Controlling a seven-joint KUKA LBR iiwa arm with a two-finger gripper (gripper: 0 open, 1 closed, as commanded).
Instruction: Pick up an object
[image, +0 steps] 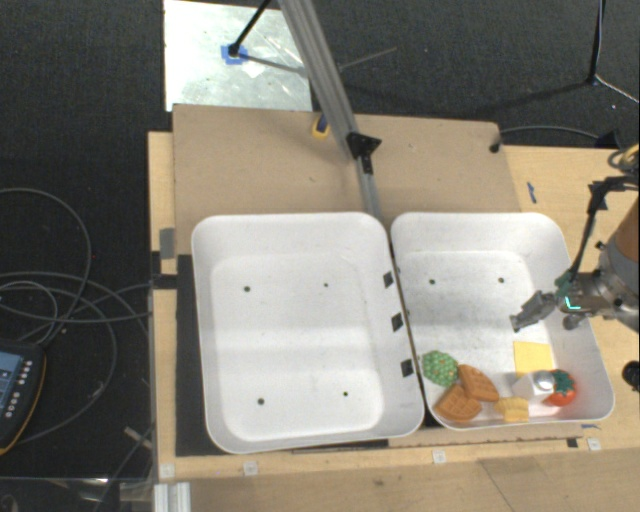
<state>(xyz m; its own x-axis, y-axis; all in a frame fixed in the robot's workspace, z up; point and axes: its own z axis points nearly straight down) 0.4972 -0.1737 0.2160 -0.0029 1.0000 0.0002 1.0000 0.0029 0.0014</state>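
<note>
The right bin (470, 240) holds a cluster of small objects along its near edge: a green bumpy piece (438, 366), two orange-brown waffle-like pieces (468, 393), a small yellow piece (513, 408), a flat yellow square (533, 355) and a clear item with a red and green end (552, 386). My gripper (528, 313) reaches in from the right, low over the right bin's right half, just above and left of the yellow square. Nothing shows between its tips.
The left bin (295, 330) lies beside the right one, joined by black clips at the shared rim. A grey pole (330, 80) slants across the brown board behind the bins. Cables lie on the dark floor to the left.
</note>
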